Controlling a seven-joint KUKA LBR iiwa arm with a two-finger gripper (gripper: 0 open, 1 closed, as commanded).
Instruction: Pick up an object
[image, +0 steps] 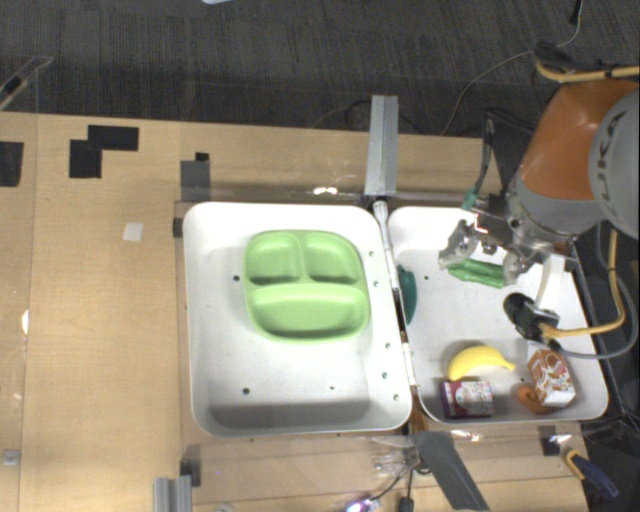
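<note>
You can read no label. The gripper (487, 248) grasps a flat green object (478, 272) above the right bin (436, 330).

Illumination even and moderately bright, from overhead. White bins (200, 330) near overexposure, surface detail washed out. Soft shadow along near inner wall of left bin and beneath green tray (305, 283). Small glare spots on metal divider (382, 145) and at the bottom edge. Overall focus soft; dark floor at top underexposed, grainy

Lab; robot arm (580, 150), white bins (200, 300)
</note>
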